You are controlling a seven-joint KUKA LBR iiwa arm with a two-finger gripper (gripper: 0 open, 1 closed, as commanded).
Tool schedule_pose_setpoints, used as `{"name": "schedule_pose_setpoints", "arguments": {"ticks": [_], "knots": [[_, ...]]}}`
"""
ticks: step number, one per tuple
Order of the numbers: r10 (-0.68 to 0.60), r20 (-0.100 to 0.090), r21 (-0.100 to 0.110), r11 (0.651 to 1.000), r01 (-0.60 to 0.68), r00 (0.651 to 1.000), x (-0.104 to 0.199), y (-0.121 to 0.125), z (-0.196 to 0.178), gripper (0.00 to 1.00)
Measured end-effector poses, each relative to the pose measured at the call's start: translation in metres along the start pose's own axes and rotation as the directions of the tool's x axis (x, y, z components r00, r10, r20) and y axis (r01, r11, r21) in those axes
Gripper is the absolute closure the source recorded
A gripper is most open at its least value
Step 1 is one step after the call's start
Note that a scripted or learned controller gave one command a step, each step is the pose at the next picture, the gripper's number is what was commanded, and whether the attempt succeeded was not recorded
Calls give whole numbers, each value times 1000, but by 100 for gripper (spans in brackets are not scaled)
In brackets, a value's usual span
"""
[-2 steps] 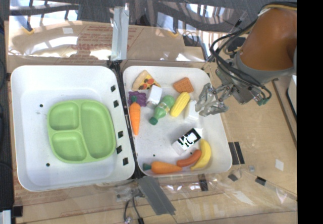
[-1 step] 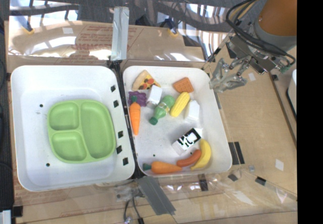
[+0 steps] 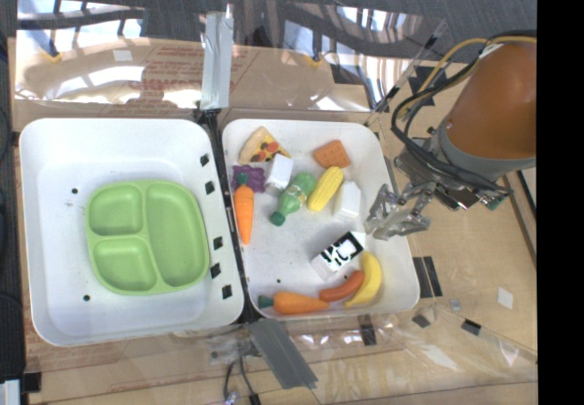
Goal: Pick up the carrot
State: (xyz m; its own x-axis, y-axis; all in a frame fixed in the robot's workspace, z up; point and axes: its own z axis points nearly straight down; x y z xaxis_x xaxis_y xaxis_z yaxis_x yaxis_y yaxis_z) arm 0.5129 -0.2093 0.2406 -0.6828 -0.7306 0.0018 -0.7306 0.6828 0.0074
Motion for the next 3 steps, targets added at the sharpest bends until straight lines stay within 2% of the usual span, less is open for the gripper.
{"name": "schedule_pose_setpoints", "arguments": {"ticks": [1, 2, 3], "knots": [[-130, 3, 7, 991, 130, 992, -20, -23, 15, 100], [-359, 2, 6, 933, 359, 933, -57, -62, 45, 100], [-581, -1, 15, 814, 581, 814, -72, -75, -77, 100]]}}
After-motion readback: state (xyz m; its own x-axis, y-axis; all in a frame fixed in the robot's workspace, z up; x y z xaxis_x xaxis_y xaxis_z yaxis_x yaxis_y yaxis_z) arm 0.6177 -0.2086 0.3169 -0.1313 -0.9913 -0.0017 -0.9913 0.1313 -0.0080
